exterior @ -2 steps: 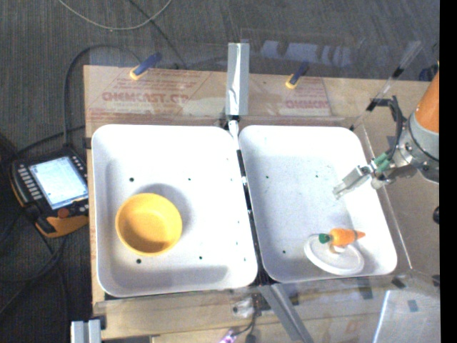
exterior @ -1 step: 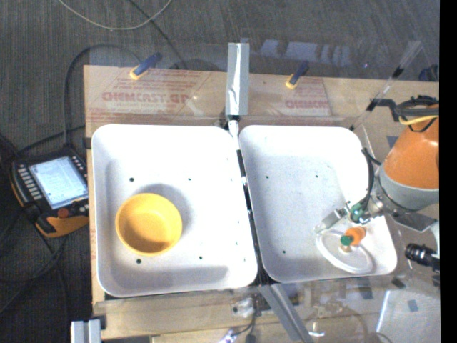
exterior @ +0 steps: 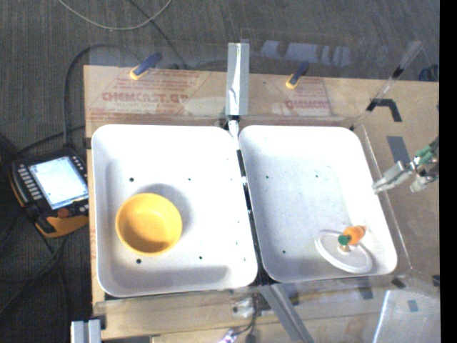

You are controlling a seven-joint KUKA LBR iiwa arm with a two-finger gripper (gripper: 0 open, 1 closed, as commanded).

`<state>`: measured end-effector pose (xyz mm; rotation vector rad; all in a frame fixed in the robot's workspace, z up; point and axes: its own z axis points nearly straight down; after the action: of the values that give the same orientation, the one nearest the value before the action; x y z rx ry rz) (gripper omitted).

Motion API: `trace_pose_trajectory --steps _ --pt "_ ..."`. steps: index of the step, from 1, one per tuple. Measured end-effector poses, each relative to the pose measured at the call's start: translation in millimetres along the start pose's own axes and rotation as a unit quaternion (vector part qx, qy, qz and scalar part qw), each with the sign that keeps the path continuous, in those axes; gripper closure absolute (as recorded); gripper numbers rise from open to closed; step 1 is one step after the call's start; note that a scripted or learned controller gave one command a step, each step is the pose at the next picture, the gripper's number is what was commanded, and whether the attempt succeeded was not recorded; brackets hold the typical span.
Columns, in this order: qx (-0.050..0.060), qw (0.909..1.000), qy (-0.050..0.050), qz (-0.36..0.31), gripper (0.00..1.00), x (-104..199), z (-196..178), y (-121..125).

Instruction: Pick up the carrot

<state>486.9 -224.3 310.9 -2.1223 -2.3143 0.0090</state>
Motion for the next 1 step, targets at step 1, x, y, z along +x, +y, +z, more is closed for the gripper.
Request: trace_pose_trajectory --steps 1 --pt "0.0 0.9996 0.003 -0.028 0.0 2.7 129.5 -2.1"
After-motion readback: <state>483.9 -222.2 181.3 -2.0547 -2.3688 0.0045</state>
